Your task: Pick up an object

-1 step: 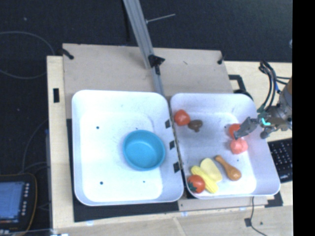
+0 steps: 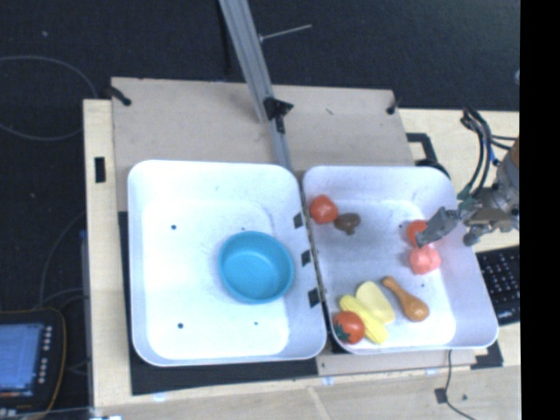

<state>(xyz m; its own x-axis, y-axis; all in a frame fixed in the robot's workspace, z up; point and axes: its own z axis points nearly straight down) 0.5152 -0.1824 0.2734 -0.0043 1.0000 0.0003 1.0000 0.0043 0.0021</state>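
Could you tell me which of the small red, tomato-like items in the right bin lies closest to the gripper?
The red one at the bin's right side, right beside the gripper and just above the pink piece. The other two lie by the bin's left wall.

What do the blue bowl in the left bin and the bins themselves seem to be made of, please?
Blue bowl: probably plastic, with uniform saturated colour and a smooth, softly shiny inside. Bins, left and right: likely thin moulded plastic, matte white, with rounded corners and shallow curved walls.

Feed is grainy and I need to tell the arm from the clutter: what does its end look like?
At the right edge, the pincer is a grey metal assembly ending in a dark finger. Black cables loop above the wrist, with a sliver of orange beside them.
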